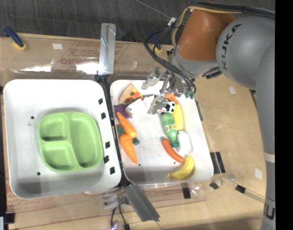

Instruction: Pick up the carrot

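1. The grey arm (242,42) reaches in from the right, and its pincer (162,96) hangs over the far end of the right bin (151,171), low among the toy food.
2. The metal fingers look spread, one toward the pizza slice side and one toward the yellow side. I see nothing held between them.
3. Just under and beside the pincer tips sits a small black-and-white toy (158,108); I cannot tell whether they touch it.
4. The carrot (128,147) lies well down and to the left of the pincer, against the bin's left wall, point toward the near end.
5. A second orange carrot-like piece (125,124) lies just above it, nearer the pincer, with a purple toy (121,110) next to that.
6. To the pincer's lower right are a green bottle (168,127), a corn cob (177,117), a red-orange chilli (172,150) and a banana (183,169).
7. The left bin (17,95) holds a green divided plate (70,141), far to the pincer's left.
8. My read: this is the approach step, with no grasp made yet.
9. Next, I'd say, the pincer needs to shift left and toward the near end, line its fingers across the carrot's body, drop and close, taking care with the wall and the neighbouring piece.
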Motion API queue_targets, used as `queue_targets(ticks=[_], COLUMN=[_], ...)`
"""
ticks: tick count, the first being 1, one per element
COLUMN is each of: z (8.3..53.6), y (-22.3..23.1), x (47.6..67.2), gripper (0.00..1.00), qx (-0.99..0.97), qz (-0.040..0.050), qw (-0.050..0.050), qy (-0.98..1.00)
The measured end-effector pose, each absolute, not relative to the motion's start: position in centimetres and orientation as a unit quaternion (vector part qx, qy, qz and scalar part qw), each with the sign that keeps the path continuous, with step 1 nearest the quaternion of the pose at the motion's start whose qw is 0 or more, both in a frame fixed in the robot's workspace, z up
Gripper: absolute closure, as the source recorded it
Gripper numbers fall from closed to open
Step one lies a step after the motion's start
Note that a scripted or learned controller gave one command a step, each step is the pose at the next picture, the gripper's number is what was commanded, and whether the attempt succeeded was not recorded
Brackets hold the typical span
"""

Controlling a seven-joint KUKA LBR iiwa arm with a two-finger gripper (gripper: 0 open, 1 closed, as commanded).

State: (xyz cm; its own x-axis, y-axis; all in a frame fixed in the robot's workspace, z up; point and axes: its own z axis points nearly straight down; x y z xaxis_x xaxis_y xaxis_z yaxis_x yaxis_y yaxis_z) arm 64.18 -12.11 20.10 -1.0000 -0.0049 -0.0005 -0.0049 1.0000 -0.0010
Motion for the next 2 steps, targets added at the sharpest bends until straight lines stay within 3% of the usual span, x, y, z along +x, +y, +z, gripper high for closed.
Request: queue_targets(ticks=[1,2], z=[9.6,11.3], y=[-20.5,-20.3], x=[65.4,65.9], gripper=[0.0,1.0], qx=[0.016,0.013], qz=[0.0003,-0.0008], qw=[-0.003,0.003], qy=[1.0,1.0])
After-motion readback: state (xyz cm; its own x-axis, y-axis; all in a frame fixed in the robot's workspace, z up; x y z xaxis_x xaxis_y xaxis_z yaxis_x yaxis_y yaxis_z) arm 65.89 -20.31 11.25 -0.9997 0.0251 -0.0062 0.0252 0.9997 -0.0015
